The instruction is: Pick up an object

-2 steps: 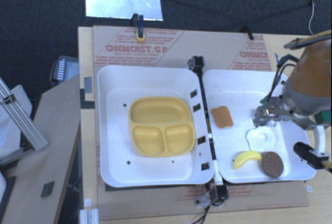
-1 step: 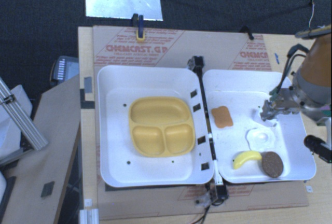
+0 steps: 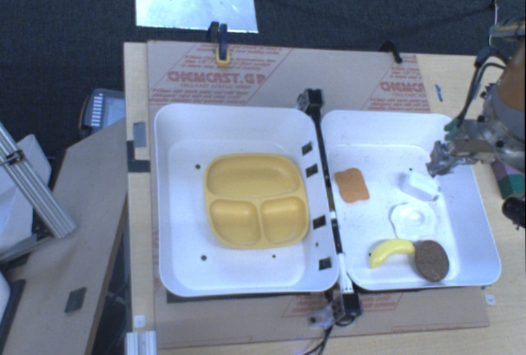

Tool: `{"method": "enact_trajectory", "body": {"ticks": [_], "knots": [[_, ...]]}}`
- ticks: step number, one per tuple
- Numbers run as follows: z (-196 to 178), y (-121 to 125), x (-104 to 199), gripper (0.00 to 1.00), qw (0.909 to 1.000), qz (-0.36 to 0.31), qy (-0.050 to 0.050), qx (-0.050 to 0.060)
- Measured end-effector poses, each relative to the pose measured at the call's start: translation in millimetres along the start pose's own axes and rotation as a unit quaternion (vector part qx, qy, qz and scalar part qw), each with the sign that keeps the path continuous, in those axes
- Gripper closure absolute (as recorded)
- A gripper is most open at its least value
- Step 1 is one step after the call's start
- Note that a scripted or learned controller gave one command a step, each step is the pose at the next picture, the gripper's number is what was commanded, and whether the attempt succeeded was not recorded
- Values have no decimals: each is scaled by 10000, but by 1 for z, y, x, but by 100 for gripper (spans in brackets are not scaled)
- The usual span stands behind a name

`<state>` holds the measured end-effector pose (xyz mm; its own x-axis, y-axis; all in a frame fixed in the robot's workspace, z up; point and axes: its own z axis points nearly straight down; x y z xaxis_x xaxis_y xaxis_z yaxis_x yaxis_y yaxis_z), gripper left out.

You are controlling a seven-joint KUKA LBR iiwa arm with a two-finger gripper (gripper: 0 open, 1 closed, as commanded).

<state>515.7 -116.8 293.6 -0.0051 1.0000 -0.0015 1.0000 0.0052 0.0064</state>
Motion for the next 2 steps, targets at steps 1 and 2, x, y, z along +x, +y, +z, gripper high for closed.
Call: {"method": "enact_trajectory", "body": {"ticks": [1,2], "knots": [[0,9,50,100,10000,-22,13,19],[5,9,100,100,10000,-22,15,24]]}}
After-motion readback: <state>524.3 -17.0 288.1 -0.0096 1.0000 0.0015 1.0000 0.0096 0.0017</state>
